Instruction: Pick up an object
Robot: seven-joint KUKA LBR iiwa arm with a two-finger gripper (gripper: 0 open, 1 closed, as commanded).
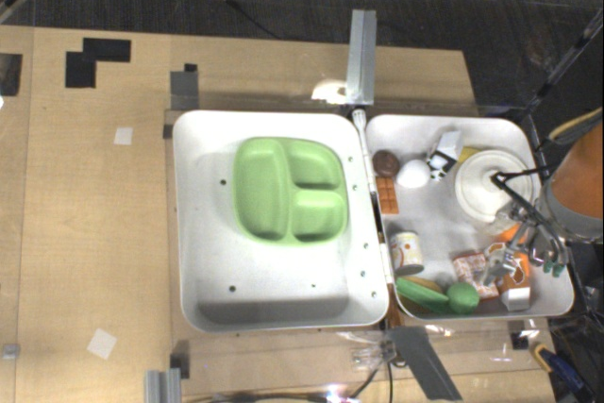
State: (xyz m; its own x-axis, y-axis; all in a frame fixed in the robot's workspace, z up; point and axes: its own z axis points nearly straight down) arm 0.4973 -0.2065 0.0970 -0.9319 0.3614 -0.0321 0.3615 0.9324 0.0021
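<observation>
While the arm (578, 184) reaches in from the right edge of the tabletop (85, 231), its gripper (517, 255) hangs low over the front right part of the right bin (557, 302), among the small things there; if it is open or closed I cannot tell, because wires and clutter cover it. Two white bins stand side by side on the tabletop. A green divided tray (289, 190) lies alone in the left bin (203, 288), near its middle. At the back of the right bin a white round bowl (489, 181) stands near the right wall, with a white ball (411, 174) and a brown ball (385, 163) to its left. A small can (407, 251) stands by the left wall of the right bin, and a green vegetable toy (436, 294) lies along its front wall. Beside the gripper are a red packet (469, 267) and a small white block (515, 298) near the front right corner
</observation>
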